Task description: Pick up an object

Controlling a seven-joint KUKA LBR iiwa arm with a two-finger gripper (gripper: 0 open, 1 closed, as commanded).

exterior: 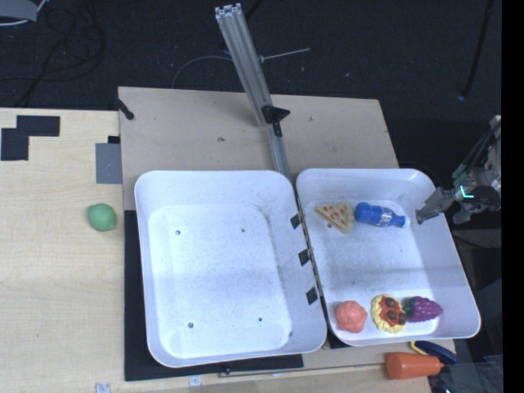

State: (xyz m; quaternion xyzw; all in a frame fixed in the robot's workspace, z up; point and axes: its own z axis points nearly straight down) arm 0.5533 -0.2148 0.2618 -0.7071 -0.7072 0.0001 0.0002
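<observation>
Left bin (pixel 155 219): floor bare, open to approach throughout. Right bin (pixel 446 256): middle floor open. Obstacles there: waffle piece (pixel 335 215) and blue bottle (pixel 380 215) near the far edge; pink ball (pixel 350 316), yellow toy (pixel 388 313) and purple grapes (pixel 423 308) lining the near edge. Claw (pixel 442 205) at the right rim.

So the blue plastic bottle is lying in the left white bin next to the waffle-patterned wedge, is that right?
Not quite. The camera view shows the blue plastic bottle lying in the right white bin, not the left one. It is indeed next to the waffle-patterned wedge.
</observation>
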